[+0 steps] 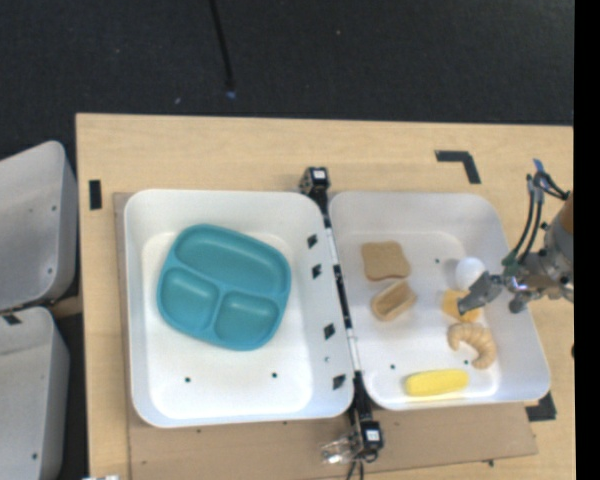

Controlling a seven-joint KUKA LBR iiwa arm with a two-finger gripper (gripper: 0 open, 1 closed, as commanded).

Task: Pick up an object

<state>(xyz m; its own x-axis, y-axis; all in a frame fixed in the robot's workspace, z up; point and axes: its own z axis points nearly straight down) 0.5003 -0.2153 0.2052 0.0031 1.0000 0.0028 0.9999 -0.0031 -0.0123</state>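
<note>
Evidently the pick has barely begun. On the pale wooden counter (280, 153) sit two shallow white plastic bins. The left bin (140, 388) holds a teal three-compartment plastic plate (223, 286). The right bin (420, 213), taken here as the landmark, carries all the loose candidates: a flat tan toast-like slice (385, 260) near its middle, a smaller brown bread-like block (392, 300) just below that slice, a small white ball (469, 269) toward its right side, an orange-yellow piece (453, 303) just below the ball, a pale curled croissant-shaped item (474, 343) lower right, and a yellow oblong object (437, 382) along its near edge.

The grey two-finger gripper (500, 293) reaches in over the right bin's right wall, one dark finger lying beside the orange-yellow piece. Whether the jaws are open or closed cannot be told, and nothing is seen clamped between them. Judging by this, every object rests on the bin floor; grasp and lift are left to do.
</note>
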